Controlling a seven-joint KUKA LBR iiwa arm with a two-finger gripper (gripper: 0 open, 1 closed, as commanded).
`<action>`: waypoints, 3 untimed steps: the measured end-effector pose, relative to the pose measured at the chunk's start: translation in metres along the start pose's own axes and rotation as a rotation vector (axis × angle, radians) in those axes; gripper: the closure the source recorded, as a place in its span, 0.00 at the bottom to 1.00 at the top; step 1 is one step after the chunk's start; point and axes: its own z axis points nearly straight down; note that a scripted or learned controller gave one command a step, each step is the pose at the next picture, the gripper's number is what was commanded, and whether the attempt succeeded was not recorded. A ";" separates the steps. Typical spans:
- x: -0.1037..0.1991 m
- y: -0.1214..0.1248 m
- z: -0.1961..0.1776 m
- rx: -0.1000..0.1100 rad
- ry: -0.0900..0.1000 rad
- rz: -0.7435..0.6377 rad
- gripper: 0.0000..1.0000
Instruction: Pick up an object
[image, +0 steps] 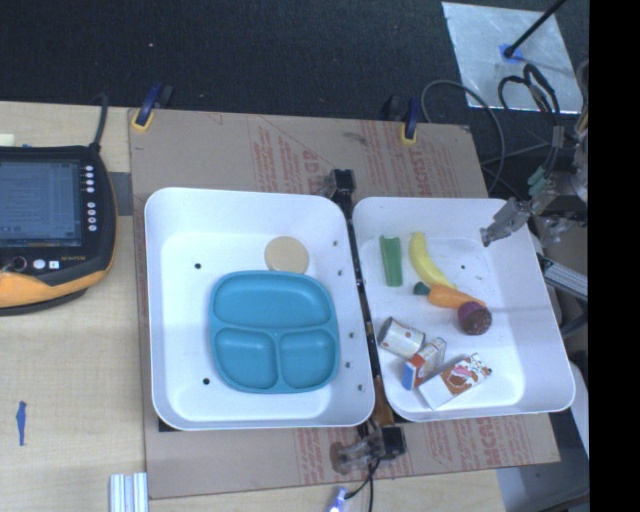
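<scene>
The gripper (497, 232) hangs over the far right corner of the right bin (530, 395); whether its jaws are open, I cannot tell. It grips nothing. The banana (427, 262), lying apart by the carrot (447, 296), looks the cleanest target: descend squarely, straddling its middle.

Cardboard sheet (300, 150): we see red print repeated across it, too faint & small to read.
Teach pendant screen (38, 205): lit, w/ lines of text, illegible to us.
Small cartons (455, 380): coloured graphics, no wording we can make out.
</scene>
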 end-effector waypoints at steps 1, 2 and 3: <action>0.000 -0.054 0.172 0.002 0.000 -0.001 0.00; 0.031 -0.015 0.188 -0.001 -0.001 -0.003 0.00; 0.017 -0.044 0.188 0.001 0.000 -0.001 0.00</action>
